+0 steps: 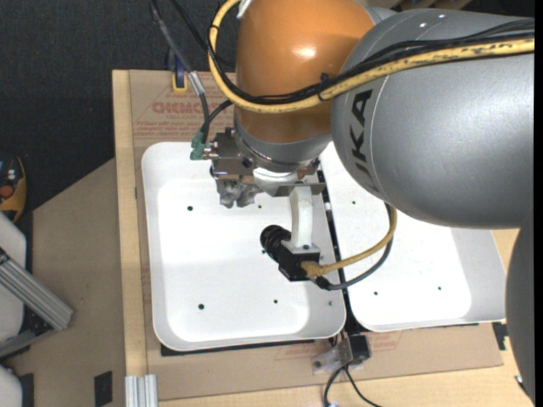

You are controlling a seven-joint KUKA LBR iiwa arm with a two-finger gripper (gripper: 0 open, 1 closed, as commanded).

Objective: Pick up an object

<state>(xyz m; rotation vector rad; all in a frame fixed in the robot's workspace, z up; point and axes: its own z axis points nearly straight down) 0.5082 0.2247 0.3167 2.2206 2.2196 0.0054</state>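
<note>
Camera view from above: a brown board [127, 227] is seen lying on the bench, with red lettering [174, 107] printed along its far edge. Two shallow white bins are set on it side by side, the left bin [212, 312] in full sight and the right bin [424, 299] largely covered by the arm. A few small dark dots [201, 306] are scattered over the floors of both bins. Beyond the board a dark, speckled floor [68, 58] is visible, and at the lower left a length of aluminium rail [34, 299] is seen lying at a slant. A small blue and yellow fitting [178, 73] is placed at the board's far edge.

Where the object lies cannot be told, since the far middle of the left bin is covered by the wrist and the gripper. The open floor of the left bin, in front of and to the left of the gripper, is plain white apart from the dots.

The arm [441, 125] is brought in from the right, and its grey link is stretched across the right bin. The orange band [288, 49] is turned up towards the camera, with the wrist pointed straight down beneath it. The gripper [254, 185] is held low over the far half of the left bin, near its right wall. Whether it is wide, narrow or holding anything cannot be told. A white bracket [301, 214] and a black unit [284, 254] are carried on its near side, and a yellow cable [365, 257] is looped from that unit back to the arm. A black cable [174, 28] is led to the wrist from the far left.
</note>
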